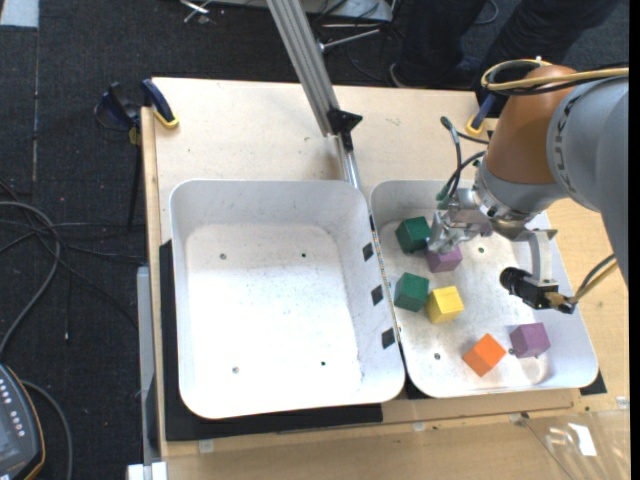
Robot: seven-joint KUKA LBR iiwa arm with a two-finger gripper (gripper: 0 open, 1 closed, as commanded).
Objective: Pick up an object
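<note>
My gripper (447, 236) hangs low over the right bin (570, 368), coming in from the right. Its tips sit right at a purple block (444, 259), just beside a dark green block (412, 234). I cannot tell whether anything is between the fingers. Further forward in the same bin lie a second green block (411, 292), a yellow block (445, 303), an orange block (485, 354) and another purple block (529, 339).
The left bin (200, 208) stands beside the right one, sharing a raised middle wall (378, 288). A slanted metal pole (305, 53) crosses above the bench's back edge. A clamp with a yellow tip (160, 108) sits at the bench's back left corner.
</note>
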